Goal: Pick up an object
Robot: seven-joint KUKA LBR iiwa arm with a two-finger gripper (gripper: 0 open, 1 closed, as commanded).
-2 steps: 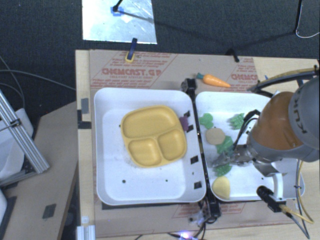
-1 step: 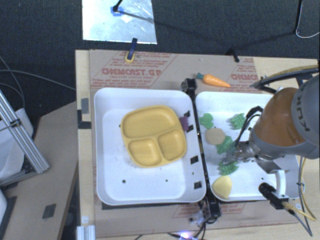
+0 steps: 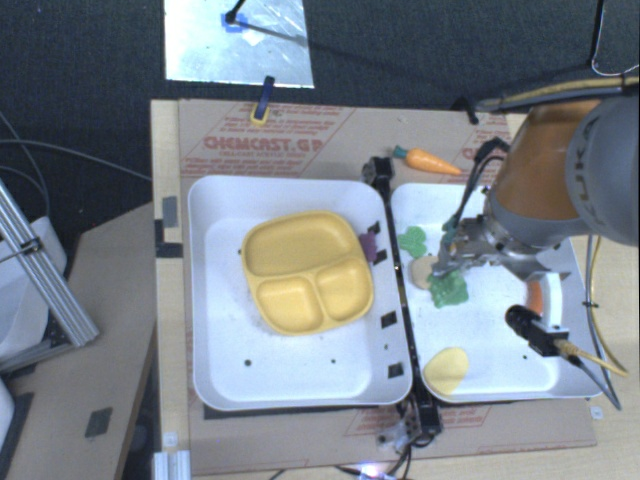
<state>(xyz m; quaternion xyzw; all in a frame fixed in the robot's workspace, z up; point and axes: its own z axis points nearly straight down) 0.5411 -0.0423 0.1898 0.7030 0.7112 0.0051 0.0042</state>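
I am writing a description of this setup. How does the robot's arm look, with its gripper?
The arm is thick and rounded, grey, with a wide orange band above the wrist. Thin black cables run along it. The gripper is a small grey metal assembly with dark parts at its tip.

In the right bin (image 3: 480, 383) a cluster of small pieces lies toward the left wall. A bright green, lumpy piece (image 3: 450, 290) sits near the middle of that side, with a tan rounded piece (image 3: 422, 269) touching its upper left edge and a lighter green leafy piece (image 3: 412, 239) just above that. A flat yellow oval piece (image 3: 446, 367) lies apart near the bin's front left corner. An orange-and-white piece (image 3: 537, 296) lies toward the right side.
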